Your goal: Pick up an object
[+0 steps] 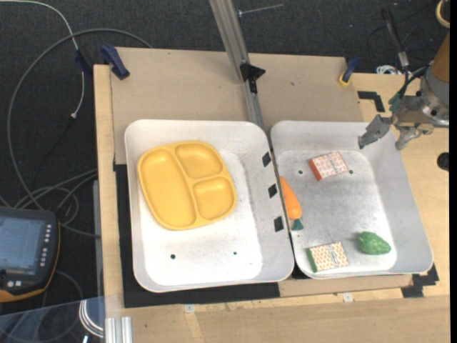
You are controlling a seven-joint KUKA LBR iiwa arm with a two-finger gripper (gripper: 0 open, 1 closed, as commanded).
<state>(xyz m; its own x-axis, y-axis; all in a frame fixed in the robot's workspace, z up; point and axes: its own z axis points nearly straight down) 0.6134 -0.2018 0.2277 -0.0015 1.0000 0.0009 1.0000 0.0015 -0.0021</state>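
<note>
Dark carpet is surrounding the wooden surface point(178, 84), with loose cables trailing across it and a handheld control tablet point(25, 252) lying far off on the side opposite my arm. A metal post point(232, 34) is slanting up from between the two white bins.

I am hovering my gripper point(389, 136) over the far outer corner of the right bin point(400, 191), with its two fingers spread apart and nothing between them. Everything I could pick is sitting nearer the camera than the gripper. Closest is the red-and-white box point(329, 166), just inward and a little below me. The green object point(373, 244) is lying well below, close to the near rim, with the yellow patterned box point(328, 256) beside it toward the bin's inner corner. The orange carrot point(290, 200) is resting along the inner edge, touching or nearly touching the divider.

I judge the red-and-white box the best choice: it is standing free of the walls. I should be centring over it, turning my fingers to straddle its short sides, then descending straight.

The yellow divided tray point(187, 184) is occupying the left bin point(207, 270), well away across the divider.
</note>
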